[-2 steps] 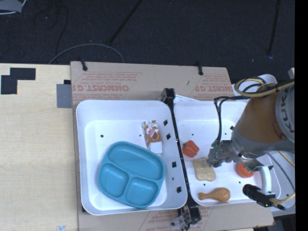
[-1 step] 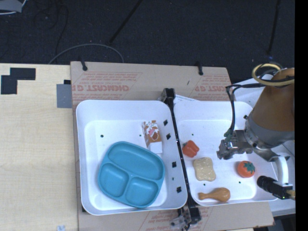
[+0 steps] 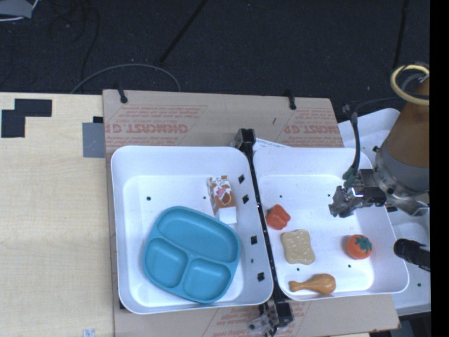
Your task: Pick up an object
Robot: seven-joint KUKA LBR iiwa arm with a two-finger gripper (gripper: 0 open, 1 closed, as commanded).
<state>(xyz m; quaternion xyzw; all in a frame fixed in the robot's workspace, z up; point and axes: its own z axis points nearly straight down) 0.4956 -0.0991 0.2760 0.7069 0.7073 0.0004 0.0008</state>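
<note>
- The arm (image 3: 410, 142) comes in from the right side and reaches over the right bin (image 3: 309, 188).
- The gripper (image 3: 344, 203) hangs above the upper right part of this bin, over its white floor. It looks small and dark, and I cannot tell its state. Nothing is seen held in it.
- In the right bin there are four toy foods, all lying on the floor of the bin.
- A red pepper (image 3: 278, 217) lies near the left wall, just beside the divider (image 3: 254, 209) between the bins.
- A slice of bread (image 3: 298, 247) lies a little below the pepper, near it but apart.
- A drumstick (image 3: 314, 283) lies near the front wall, below the bread.
- A tomato (image 3: 358, 246) lies at the right side, below the gripper and apart from it.
- In the left bin (image 3: 130, 188) a blue tray (image 3: 191, 253) with three compartments lies tilted and takes much of the floor.
- A small packet (image 3: 222, 195), white with red and brown, lies just above the tray, near the divider; its lower end is very close to the rim of the tray.
- Both bins stand on a brown cardboard (image 3: 210, 121), which lies on a light wooden bench (image 3: 49, 209).
</note>
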